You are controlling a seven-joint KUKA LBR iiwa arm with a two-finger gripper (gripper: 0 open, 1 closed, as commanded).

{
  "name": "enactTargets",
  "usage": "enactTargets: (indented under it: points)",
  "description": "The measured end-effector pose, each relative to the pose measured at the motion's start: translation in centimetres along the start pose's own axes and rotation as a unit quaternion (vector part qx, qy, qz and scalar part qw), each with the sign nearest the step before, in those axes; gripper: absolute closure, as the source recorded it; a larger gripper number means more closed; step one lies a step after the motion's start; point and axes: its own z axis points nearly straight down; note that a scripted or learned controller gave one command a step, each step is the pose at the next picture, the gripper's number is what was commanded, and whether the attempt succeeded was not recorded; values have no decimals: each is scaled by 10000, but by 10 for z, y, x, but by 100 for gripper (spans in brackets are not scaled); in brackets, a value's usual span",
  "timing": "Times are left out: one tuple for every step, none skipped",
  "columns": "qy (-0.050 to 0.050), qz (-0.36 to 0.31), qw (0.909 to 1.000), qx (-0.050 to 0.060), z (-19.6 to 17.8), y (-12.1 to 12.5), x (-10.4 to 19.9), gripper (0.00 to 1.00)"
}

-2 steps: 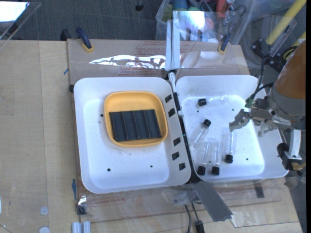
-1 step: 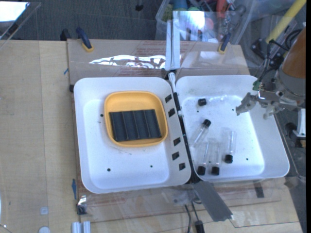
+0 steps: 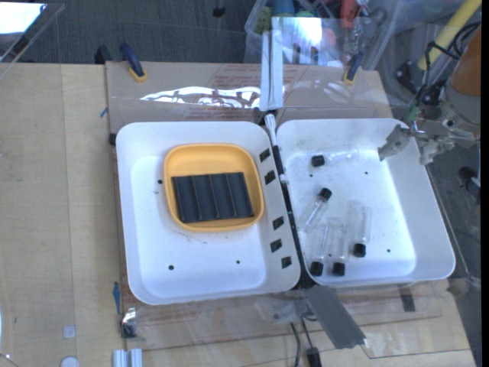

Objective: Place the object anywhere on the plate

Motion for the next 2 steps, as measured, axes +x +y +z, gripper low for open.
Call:
enactTargets:
  points:
    - [-3,-201,9998,-3,10,39,-15,0]
    - [-7,-760,9971,-21,-8,40,-15,0]
